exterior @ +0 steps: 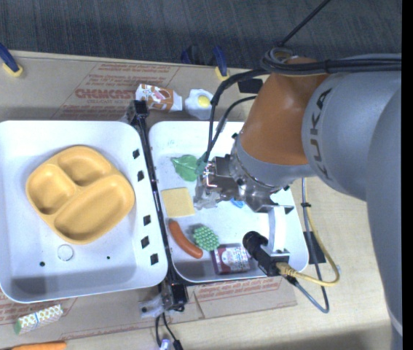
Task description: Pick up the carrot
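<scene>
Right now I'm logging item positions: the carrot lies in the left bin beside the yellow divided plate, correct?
Not quite. The camera view shows the carrot in the right bin, near its front left corner; the yellow divided plate sits in the left bin.

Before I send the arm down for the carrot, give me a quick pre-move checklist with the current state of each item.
1. Target located: ok. The small orange carrot lies in the right white bin, near its left wall.
2. Carrot free on top: ok. Nothing lies over it.
3. Room around it: not ok. The round green knobbly piece sits right beside it, and the pale yellow square block lies just above.
4. Tool over target: not ok. The tool hangs near the yellow block and the green leafy toy, not over the carrot.
5. Tool opening: cannot tell.
6. Left white bin: ok, only the yellow divided plate there, well away.
</scene>
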Tool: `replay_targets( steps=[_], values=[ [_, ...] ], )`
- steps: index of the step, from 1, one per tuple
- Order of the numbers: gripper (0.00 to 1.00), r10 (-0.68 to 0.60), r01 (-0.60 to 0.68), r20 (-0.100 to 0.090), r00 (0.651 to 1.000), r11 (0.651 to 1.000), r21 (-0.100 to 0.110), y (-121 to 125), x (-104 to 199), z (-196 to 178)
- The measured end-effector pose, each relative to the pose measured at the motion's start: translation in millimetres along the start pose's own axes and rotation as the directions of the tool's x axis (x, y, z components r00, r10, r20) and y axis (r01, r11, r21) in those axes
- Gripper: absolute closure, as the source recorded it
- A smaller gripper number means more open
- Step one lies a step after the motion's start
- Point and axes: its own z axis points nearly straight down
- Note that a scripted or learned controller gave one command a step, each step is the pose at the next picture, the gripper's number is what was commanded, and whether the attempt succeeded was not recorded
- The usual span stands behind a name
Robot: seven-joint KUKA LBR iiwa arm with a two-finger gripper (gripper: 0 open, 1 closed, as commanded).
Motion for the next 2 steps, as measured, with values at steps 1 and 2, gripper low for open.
replay_targets(
  steps=[1, 2],
  values=[
    [1.0, 0.031, -0.031, -0.001, 1.0, 1.0, 0.005, -7.8, 52.8, 75.3],
    [1.0, 0.036, -0.036, -0.001, 0.999, 0.999, 0.002, -4.6, 34.6, 28.9]
  ],
)
